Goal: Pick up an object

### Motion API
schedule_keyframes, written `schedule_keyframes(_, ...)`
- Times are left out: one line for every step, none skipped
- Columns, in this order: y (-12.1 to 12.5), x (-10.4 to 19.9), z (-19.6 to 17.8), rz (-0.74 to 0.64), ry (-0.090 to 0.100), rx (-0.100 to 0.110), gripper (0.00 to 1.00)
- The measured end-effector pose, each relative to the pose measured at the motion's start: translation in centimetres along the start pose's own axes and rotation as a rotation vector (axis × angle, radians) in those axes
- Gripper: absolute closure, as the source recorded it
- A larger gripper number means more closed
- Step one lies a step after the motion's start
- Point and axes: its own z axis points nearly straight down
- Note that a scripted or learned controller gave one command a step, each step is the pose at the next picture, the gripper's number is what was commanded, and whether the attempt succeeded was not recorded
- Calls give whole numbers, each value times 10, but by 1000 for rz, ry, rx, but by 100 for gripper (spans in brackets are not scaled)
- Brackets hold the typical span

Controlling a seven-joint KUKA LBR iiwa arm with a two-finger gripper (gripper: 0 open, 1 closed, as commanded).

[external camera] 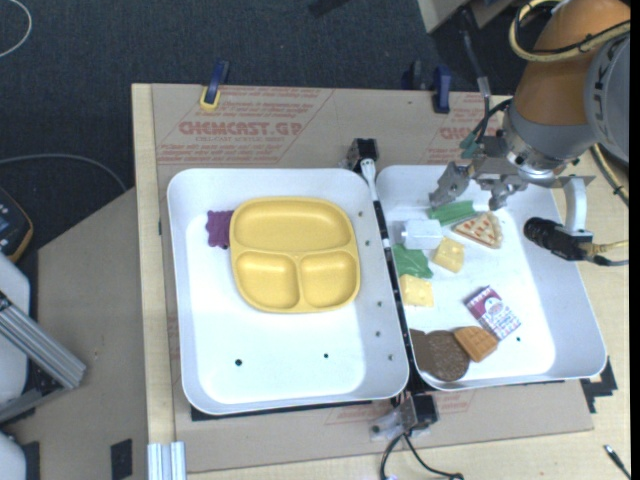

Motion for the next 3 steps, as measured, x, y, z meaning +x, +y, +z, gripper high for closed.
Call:
schedule_keyframes(3,0,-7,-2,-1,-13,0)
schedule_keyframes(7,4,37,-4,-1,-9,0)
schedule_keyframes(8,-6,85,0,0,-16,0)
